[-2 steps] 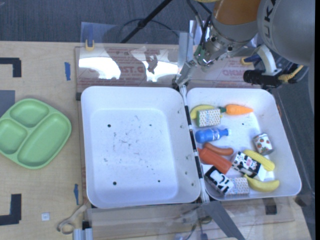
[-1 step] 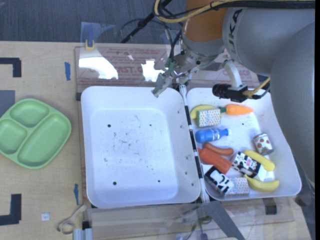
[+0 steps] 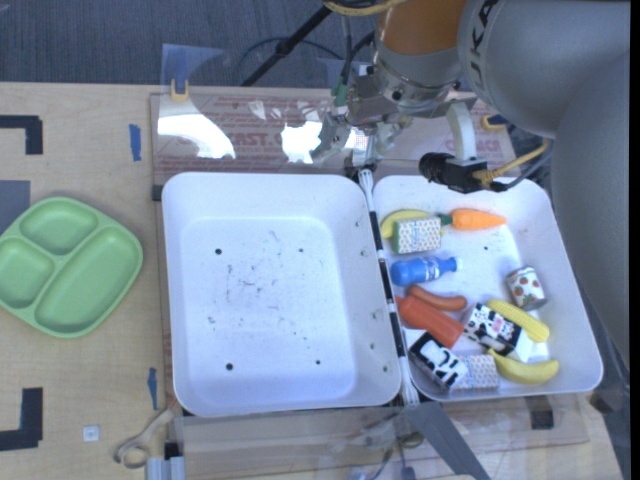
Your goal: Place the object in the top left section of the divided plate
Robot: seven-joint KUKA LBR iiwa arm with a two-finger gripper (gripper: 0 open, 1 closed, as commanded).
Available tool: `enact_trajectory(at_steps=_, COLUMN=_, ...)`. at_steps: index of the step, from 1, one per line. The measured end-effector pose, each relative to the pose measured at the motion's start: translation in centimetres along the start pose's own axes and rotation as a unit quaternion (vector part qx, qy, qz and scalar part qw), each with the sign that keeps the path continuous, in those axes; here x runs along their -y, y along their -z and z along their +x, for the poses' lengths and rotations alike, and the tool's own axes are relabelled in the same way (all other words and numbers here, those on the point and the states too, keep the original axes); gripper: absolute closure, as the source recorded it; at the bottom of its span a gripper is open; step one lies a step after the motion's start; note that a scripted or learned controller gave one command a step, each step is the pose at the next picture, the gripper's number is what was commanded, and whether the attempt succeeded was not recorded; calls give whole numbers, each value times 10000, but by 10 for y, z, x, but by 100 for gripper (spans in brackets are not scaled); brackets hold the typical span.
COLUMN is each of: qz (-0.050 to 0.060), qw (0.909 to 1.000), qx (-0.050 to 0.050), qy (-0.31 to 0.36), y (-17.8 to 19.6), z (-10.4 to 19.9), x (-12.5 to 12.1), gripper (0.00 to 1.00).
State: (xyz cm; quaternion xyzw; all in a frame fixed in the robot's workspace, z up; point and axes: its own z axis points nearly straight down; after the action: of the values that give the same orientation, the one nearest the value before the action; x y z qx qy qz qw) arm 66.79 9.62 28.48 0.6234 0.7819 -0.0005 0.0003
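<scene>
Above the bins' far edge, the gripper [image 3: 352, 138] carries nothing visible; jaw state unclear.
Crowded toys [image 3: 470, 298] risk a missed grasp, far from the green divided plate [image 3: 68, 266].

Green divided plate [image 3: 66, 265] sits at left edge of frame on the wood bench [image 3: 80, 118], well apart from the bins. Left bin [image 3: 268, 288] centre frame; right bin [image 3: 560, 268] beside it holds toys: carrot [image 3: 476, 220], blue bottle [image 3: 423, 269], bananas, red pieces (jumbled, some overlapping). Arm [image 3: 520, 38] enters from upper right, orange band at top; gripper [image 3: 352, 136] hangs above the bins' far edge, near their seam.
</scene>
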Motion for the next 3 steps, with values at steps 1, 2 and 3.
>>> enact_trajectory(at_steps=1, qz=26, qw=9988, qx=-6, qy=-494, y=-57, z=16, x=69, gripper=0)
enact_trajectory(at_steps=2, qz=13, qw=9808, qx=4, qy=-1949, y=-14, z=33, x=62, gripper=0)
enact_trajectory(at_steps=3, qz=24, qw=9178, qx=7, qy=-3969, y=-43, z=0, x=8, gripper=0)
